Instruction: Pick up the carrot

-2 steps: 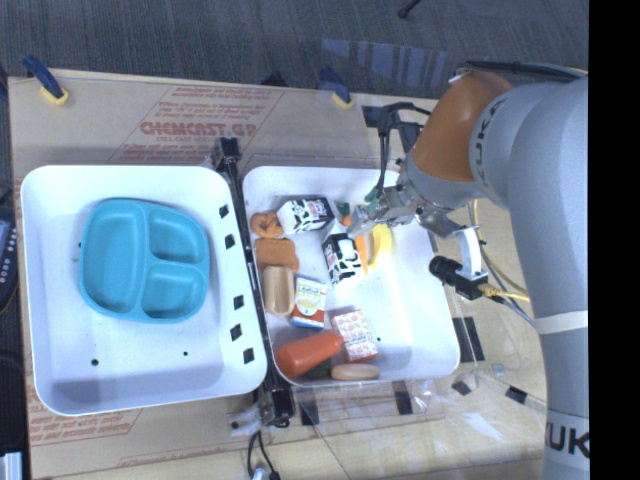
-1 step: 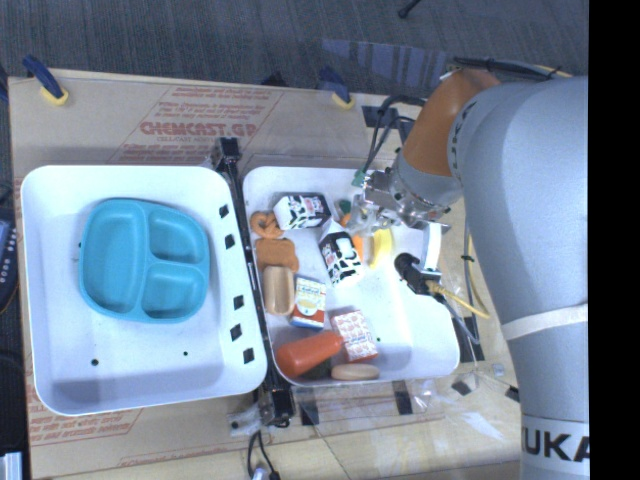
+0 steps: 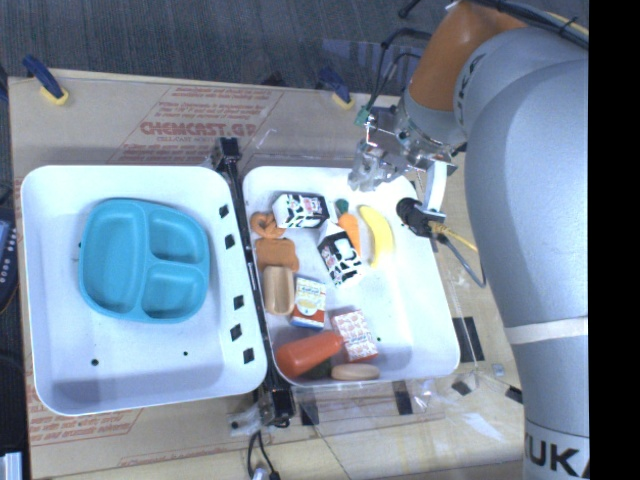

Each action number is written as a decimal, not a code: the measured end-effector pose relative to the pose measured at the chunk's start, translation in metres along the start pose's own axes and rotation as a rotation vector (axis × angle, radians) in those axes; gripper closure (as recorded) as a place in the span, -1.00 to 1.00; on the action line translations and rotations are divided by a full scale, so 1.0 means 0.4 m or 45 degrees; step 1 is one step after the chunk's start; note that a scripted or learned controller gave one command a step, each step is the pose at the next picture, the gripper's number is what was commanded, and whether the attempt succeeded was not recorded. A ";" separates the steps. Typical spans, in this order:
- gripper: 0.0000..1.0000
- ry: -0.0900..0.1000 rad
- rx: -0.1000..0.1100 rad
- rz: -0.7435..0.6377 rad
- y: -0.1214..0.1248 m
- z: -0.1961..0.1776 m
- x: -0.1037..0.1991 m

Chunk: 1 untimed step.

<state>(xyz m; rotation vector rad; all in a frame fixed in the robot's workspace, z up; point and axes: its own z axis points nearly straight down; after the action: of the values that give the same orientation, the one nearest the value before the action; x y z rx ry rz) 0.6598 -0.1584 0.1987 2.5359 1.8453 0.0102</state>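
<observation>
You are looking down on two white bins side by side on the bench. The left bin point(image 3: 60, 298) holds one thing, a blue divided plate point(image 3: 145, 258) with three compartments, lying flat near its middle. The right bin point(image 3: 425, 308) is crowded. The carrot point(image 3: 348, 226), orange with a green top, lies in the far half of that bin, between a black-and-white carton point(image 3: 341, 253) and a yellow banana point(image 3: 377, 232), touching or just beside both. A second black-and-white carton point(image 3: 300, 209) lies near the far wall, making two of that kind. Along the bin's left side you can count one pretzel point(image 3: 265, 225), one slice of toast point(image 3: 276, 255) and one hot dog bun point(image 3: 277, 289). Toward the near wall lie two small printed boxes point(image 3: 310, 301), one red sausage point(image 3: 309, 351) and one pale oval piece point(image 3: 355, 372). The gripper point(image 3: 372, 171) hangs over the bin's far right rim, near the carrot but apart from it; nothing sits between its fingers, though whether they are spread or closed is unclear from here.
</observation>
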 end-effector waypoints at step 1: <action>1.00 -0.002 0.005 -0.374 -0.019 -0.183 0.048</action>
<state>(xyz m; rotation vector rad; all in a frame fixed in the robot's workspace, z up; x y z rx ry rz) 0.6578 -0.1376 0.2718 2.2397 2.1976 0.0026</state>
